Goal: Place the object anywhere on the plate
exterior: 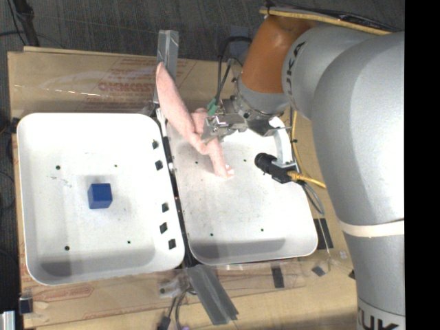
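The gripper (218, 125) hangs over the far part of the right bin (275, 236), its metal fingers pointing toward the left of the view, and a pink cloth-like object (184, 119) lies right against their tips. Whether the fingers are apart or closed on the pink object cannot be told, since the wrist hardware and the object itself cover the fingertips. The arm (344, 115) comes in from the right, a broad, smooth grey body filling that side, narrowing to an orange band (269, 57) just above the wrist, with cables and a black fitting beside it. The pink object is soft and long, a limp strip that runs at a slant from the far end of the divider between the bins down into the right bin, its lower end reaching the bin's speckled white floor. The left bin (41, 184) is a shallow white tray with rounded corners, and a small blue cube (100, 195) with crisp edges sits on its floor, well apart from the gripper. Both bins rest on a brown cardboard-covered bench (82, 74).
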